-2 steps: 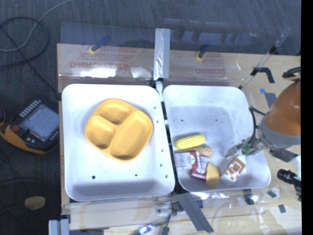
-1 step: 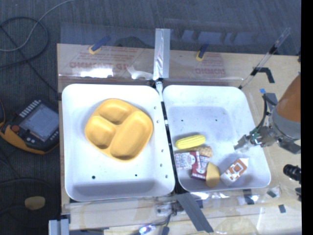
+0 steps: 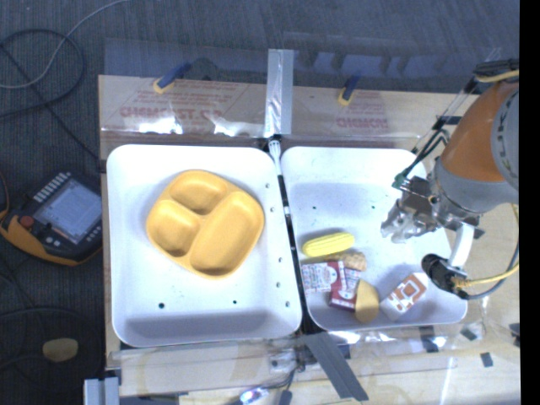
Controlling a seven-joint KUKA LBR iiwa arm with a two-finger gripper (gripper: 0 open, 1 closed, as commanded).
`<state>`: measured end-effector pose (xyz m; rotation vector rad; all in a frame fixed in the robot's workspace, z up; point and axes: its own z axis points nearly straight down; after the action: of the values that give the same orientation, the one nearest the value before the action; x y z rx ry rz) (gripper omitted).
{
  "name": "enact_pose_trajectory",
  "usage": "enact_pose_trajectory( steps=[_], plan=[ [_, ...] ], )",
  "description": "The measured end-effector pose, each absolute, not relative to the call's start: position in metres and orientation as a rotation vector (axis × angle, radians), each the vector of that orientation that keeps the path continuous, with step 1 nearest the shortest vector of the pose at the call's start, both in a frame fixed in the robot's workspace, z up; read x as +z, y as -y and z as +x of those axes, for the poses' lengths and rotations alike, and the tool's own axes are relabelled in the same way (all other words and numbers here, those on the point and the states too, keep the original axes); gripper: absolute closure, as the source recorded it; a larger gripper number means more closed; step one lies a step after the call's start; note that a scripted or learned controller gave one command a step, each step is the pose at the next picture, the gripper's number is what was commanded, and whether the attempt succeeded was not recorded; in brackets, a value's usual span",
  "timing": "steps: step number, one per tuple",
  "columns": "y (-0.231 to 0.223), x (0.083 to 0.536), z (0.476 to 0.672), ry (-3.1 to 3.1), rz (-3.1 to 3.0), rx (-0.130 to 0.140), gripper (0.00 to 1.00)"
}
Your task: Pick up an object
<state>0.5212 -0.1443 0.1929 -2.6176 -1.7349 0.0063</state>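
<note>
Landmark: the right bin (image 3: 337, 163), the white one on the arm's side of the bench.
Arm: grey with an orange band (image 3: 477, 146), it comes in over the right edge of the right bin.
Gripper (image 3: 403, 224): it hangs over the right part of the right bin, above bare white floor. I cannot tell how it is set, and I see nothing in it.
Yellow corn toy (image 3: 327, 244): it lies in the middle of the right bin, to the left of the gripper and a bit lower in the view, apart from it.
Cracker (image 3: 355, 261): a small tan piece just below the corn toy's right end.
Red and white packet (image 3: 325, 277): flat in the right bin's lower left part, under the corn toy.
Cheese wedge (image 3: 366, 302): a yellow-brown piece by the right bin's near wall, touching the packet's right end.
Small red and white box (image 3: 407, 293): in the right bin's lower right corner, below the gripper.
Yellow divided plate (image 3: 205, 221): it sits in the left bin (image 3: 135, 310), far from the gripper.
Handheld controller (image 3: 57, 218): on the floor, left of both bins.
</note>
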Motion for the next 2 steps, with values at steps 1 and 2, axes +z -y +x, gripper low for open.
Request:
enact_pose_trajectory(
  steps=[1, 2],
  plan=[
    [0.1693, 0.2221, 0.4839, 2.116, -2.323, 0.005, 1.0],
    [0.1692, 0.222, 0.4838, 2.116, -2.323, 0.005, 0.0]
  ],
)
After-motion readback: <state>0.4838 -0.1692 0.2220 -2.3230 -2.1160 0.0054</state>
